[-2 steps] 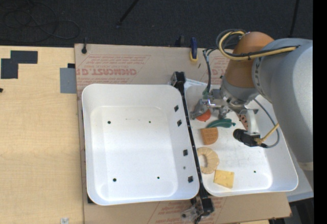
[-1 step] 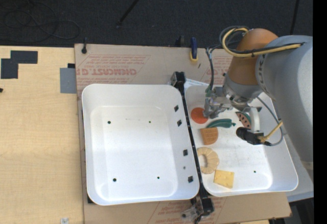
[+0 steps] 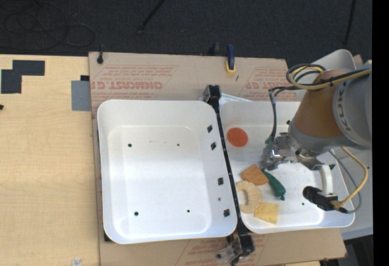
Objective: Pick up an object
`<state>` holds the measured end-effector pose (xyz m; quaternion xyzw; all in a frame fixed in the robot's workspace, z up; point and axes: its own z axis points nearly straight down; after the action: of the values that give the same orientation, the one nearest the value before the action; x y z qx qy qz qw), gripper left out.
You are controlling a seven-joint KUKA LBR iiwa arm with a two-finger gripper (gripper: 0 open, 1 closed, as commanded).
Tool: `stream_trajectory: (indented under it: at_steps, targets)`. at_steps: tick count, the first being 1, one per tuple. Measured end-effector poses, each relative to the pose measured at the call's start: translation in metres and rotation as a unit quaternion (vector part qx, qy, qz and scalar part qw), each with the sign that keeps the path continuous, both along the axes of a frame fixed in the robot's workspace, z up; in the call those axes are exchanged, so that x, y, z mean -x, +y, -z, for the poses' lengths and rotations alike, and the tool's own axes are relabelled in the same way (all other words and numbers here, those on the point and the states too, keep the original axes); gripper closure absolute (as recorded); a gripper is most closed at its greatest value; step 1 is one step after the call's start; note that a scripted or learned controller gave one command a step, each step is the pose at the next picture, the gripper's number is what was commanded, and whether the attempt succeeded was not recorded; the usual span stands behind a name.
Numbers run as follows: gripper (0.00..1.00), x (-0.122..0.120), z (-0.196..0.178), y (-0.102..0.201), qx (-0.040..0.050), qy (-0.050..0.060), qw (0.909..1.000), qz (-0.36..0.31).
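Observation:
My gripper hangs low over the right bin, near its middle. Directly below and left of it lies an orange-tan wedge. A green, elongated piece lies just under the gripper, slanting toward the front. An orange disc rests to the gripper's left, by the bins' divider. A beige ring and a yellow wedge lie nearer the front wall. I see nothing lifted off the bin floor.
The left bin sits beside the right one, with black clips along their shared wall. Both rest on a cardboard sheet. The arm's bulk covers the right bin's far right side.

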<state>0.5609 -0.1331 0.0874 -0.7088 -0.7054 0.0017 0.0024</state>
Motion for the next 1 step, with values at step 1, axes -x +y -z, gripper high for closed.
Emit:
stream_trajectory:
  at_steps: [1]
  targets:
    - [1.00,-0.0156,-0.0005,-0.0193,0.0008,-0.002,1.0000,-0.003]
